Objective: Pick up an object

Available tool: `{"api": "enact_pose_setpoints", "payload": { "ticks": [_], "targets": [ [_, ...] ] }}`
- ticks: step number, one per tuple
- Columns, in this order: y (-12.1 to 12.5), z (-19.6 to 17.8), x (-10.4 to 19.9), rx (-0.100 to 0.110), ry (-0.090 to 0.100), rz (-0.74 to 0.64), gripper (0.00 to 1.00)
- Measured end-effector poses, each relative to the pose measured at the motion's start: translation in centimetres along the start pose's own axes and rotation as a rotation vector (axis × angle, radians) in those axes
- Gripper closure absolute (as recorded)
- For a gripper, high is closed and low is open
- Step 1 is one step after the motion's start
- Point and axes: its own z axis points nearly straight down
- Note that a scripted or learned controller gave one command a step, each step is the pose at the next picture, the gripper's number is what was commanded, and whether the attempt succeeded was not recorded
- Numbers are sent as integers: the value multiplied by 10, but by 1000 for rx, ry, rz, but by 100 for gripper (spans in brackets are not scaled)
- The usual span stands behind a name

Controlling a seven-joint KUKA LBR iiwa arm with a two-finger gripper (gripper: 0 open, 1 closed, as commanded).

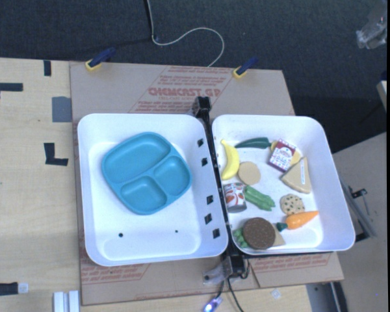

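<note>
Cardboard sheeting (pixel 182 90), brown with red print, covers the middle of the pale wooden surface (pixel 26 174) and is held at its far edge by two yellow-and-blue clamps (pixel 101 58); dark carpet (pixel 279 18) lies beyond, crossed by a thin white cable (pixel 188 34). Black tape marks (pixel 52 153) dot the wood on the left. Two shallow white bins sit side by side on the cardboard, touching along a black hinged seam. The left bin (pixel 143 242) holds a blue three-compartment plastic tray (pixel 146 171), turned at a slant. The right bin (pixel 325 168) holds toy food: a yellow banana (pixel 230 159) with its long axis running near to far and curving toward the seam, a green pepper (pixel 252 143) lying crosswise near the far wall, a red-labelled small box (pixel 281 155), a tan sandwich wedge (pixel 298 175), a round beige biscuit (pixel 249 173), a small can (pixel 234 197) lying beside the seam, a green pea pod (pixel 259 198) slanting, a chip cookie (pixel 291 204), an orange carrot (pixel 301 220) pointing its tip toward the right wall, and a brown burger patty (pixel 259 233) near the front wall. Whether the pincer is released or clenched cannot be told here.
</note>
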Motion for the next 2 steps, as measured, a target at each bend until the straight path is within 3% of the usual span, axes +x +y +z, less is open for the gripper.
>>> {"api": "enact_pose_setpoints", "payload": {
  "ticks": [2],
  "targets": [
    [1, -20, 1, 0, 0, -1, 100]
  ]
}}
